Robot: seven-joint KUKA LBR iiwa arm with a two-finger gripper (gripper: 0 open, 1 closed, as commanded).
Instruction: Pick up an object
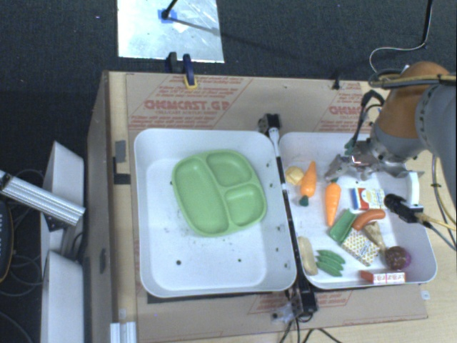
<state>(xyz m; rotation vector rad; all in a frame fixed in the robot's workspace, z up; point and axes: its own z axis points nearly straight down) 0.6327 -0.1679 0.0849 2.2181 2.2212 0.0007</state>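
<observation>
The tool (355, 160) is hovering over the right white bin (428, 259), gripping nothing visible; its opening I cannot tell; picking remains.

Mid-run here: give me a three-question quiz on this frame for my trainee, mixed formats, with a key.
1. True or false: the green divided plate lies in the right bin.
2. Which bin does the gripper hang over? A) left bin B) right bin C) neither
3. Fill in: two orange ______ lie near the right bin's left side.

Key
1. False; it lies in the left bin.
2. B.
3. Carrots; the other carrot lies beside the first, closer to the divider.
</observation>
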